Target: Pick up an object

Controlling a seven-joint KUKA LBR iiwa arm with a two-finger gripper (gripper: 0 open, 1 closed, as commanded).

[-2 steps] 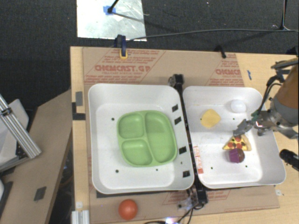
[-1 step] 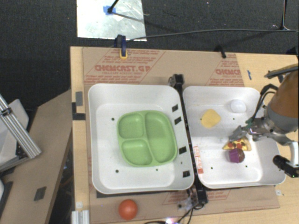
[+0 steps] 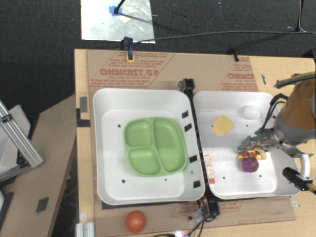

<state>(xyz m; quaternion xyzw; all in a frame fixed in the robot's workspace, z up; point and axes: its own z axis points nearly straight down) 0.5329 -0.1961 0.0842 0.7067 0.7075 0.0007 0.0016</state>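
Camera view shows the gripper (image 3: 250,145) low in the right bin (image 3: 222,189), at about 4 o'clock from the bin's centre, just over a purple and yellow toy (image 3: 248,161). Whether it is wide or closed on anything I cannot tell. A yellow piece (image 3: 222,125) and white ball (image 3: 251,112) lie toward 12 o'clock. Nothing looks lifted yet; grasp and raise remain.

In the left white bin (image 3: 106,132) lies a green plate (image 3: 155,146). The right white bin (image 3: 217,181) holds a yellow piece (image 3: 222,125), a white ball (image 3: 251,112) and a purple object (image 3: 248,165). An orange ball (image 3: 135,221) is at the bottom.
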